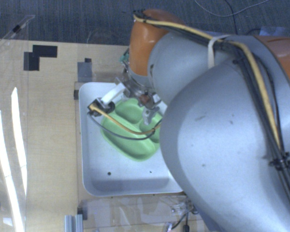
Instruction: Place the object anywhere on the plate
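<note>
While the gripper [146, 111] hangs low over the green sectioned plate [130, 146], I cannot tell what it carries, for the task's object is hidden under the wrist. Any release, I judge, belongs above a plate compartment, well inside the rim. Outward, a looped cable [117, 124] crosses the plate within the white bin [94, 178].

Arm [222, 129]: smooth grey shell, satin sheen, orange band [145, 42] glossier. Plate [135, 146]: light green, looks like smooth plastic, soft shine. Bin [116, 178]: white, smooth, semi-matt plastic look. Counter [34, 129]: pale wood-grain, light glare streaks. Floor [87, 8]: dark, rough carpet-like texture. Cables [121, 129]: rubbery, matt.
</note>
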Robot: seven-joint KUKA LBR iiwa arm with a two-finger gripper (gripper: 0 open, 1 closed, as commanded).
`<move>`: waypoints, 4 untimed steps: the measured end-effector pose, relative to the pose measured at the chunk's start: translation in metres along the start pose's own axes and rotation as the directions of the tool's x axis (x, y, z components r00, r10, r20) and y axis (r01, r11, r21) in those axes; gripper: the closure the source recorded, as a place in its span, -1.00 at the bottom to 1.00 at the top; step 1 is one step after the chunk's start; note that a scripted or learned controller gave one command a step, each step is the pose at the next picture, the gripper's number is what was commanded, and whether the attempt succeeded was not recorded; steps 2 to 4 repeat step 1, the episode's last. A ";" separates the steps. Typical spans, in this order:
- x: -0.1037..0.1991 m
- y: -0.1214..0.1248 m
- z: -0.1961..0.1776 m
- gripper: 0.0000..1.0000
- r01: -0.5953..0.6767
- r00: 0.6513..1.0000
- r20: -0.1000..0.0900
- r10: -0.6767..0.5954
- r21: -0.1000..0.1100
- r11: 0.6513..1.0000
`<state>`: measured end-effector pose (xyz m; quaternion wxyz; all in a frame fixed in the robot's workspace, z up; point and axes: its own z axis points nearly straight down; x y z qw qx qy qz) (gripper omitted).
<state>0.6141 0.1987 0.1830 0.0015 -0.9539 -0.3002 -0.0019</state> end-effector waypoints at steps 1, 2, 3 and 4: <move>0.021 0.039 0.018 -1.00 -0.397 0.918 -0.003 0.397 -0.001 0.918; 0.021 0.039 0.018 -1.00 -0.397 0.918 -0.003 0.397 -0.001 0.918; 0.021 0.039 0.018 -1.00 -0.397 0.918 -0.003 0.397 -0.001 0.918; 0.021 0.039 0.018 -1.00 -0.397 0.918 -0.003 0.397 -0.001 0.918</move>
